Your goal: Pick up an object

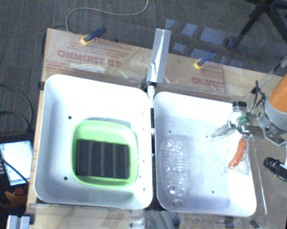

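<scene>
Hanging over the right bin (237, 207) at approx. 2 o'clock, the hand (226, 131) has its fingers spread apart, nothing between them. An orange carrot-like object (237, 154) lies just beside it at 4 o'clock, near the bin's right wall. A clear plastic bottle (173, 164) lies in the same bin, at 8 o'clock from the hand. The left bin (59, 98) holds a green tray w/ dark slats (103, 159).
</scene>
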Available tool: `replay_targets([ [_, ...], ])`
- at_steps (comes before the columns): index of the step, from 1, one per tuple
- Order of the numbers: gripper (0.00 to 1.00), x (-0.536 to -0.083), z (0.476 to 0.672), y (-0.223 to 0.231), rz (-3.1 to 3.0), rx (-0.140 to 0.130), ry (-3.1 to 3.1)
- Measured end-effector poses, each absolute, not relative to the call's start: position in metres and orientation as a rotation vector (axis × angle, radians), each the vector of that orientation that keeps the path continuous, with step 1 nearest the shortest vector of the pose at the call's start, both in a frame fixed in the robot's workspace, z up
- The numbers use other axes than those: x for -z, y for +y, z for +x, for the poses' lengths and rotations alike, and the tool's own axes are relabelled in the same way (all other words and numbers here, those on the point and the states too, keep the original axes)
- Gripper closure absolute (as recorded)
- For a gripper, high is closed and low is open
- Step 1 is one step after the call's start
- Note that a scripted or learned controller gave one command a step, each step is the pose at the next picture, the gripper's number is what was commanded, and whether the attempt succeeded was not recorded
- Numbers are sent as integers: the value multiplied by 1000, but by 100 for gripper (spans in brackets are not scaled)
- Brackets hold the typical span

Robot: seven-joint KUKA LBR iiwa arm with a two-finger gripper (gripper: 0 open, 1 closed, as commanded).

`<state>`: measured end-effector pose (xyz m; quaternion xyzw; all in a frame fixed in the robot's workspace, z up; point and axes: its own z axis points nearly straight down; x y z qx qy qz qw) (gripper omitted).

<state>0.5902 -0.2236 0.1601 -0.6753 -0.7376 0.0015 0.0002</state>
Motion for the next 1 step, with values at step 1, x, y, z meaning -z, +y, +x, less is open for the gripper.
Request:
replay_targets([
  [1, 100, -208, 643, -155, -2090, -1, -2345],
])
